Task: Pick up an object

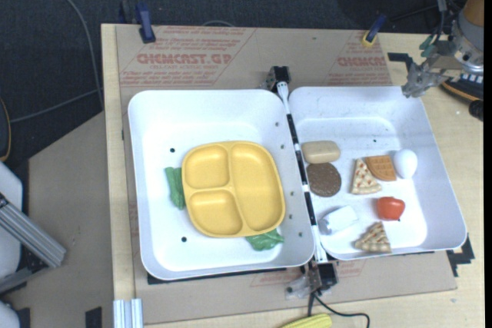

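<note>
— Where is your gripper (pixel 419 79)?

— Over the far corner of my right bin (pixel 430 134). I cannot tell if it is open or shut.

— And the food?

— Below it in that bin: egg (pixel 405 163), tomato (pixel 390 207), patty (pixel 324 180). Plate (pixel 233 188) sits far left. Dark carpet (pixel 61 50) lies beyond the bench (pixel 231 50).

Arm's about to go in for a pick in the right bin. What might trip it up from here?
The food pieces in the right bin lie crowded: the pizza slice touches the cracker, beside the egg, so a grab may catch two. The round egg and tomato could roll away. The gripper hangs over the bin's far rim, risking a clip.
</note>
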Motion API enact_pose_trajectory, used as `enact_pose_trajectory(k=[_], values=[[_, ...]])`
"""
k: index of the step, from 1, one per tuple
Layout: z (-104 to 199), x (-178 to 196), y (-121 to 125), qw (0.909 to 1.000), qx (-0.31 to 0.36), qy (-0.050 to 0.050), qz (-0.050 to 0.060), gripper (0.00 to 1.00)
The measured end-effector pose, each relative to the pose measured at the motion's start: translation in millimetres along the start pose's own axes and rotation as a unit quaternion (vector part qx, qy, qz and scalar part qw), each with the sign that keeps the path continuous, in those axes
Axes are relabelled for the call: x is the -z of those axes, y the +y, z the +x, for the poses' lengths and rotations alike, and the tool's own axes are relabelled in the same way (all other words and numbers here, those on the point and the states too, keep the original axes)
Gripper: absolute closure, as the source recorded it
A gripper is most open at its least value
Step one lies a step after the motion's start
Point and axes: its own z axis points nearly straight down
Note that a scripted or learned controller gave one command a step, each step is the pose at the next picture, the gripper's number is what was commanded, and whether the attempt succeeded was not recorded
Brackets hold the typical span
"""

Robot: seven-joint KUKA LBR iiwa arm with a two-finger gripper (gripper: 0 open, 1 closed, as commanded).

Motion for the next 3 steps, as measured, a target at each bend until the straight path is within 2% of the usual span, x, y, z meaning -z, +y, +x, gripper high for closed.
enact_pose_trajectory(k=[1, 2, 3], values=[[0.5, -58.9, -18.9, 1.0000, 0.000, 0.001, 0.003, 1.00], [24.5, 3.3, -28.6, 1.0000, 0.000, 0.000, 0.000, 1.00], [43.6, -25.2, -25.6, 1.0000, 0.000, 0.002, 0.003, 1.00]])
